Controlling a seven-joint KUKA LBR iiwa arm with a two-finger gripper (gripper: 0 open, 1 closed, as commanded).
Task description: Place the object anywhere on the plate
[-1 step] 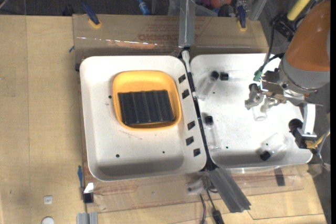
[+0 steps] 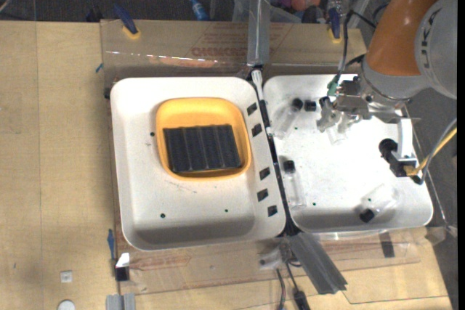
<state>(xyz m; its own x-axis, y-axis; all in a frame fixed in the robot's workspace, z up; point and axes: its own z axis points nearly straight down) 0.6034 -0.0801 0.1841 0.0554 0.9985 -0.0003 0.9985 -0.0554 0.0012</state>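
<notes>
Over the right bin [image 2: 407,218], upper part, the gripper [image 2: 336,115] hangs; can't tell its grip state. Dark ridged object [image 2: 202,147] lies well apart to its left, flat on the yellow plate [image 2: 168,112] in the left bin [image 2: 138,214], long axis roughly left-right.

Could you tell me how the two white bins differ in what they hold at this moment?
The left bin holds a yellow plate bearing a dark ribbed object; the right bin holds no plate. The gripper hangs over the right bin, not the left bin. Both are shallow, white and round-cornered.
</notes>
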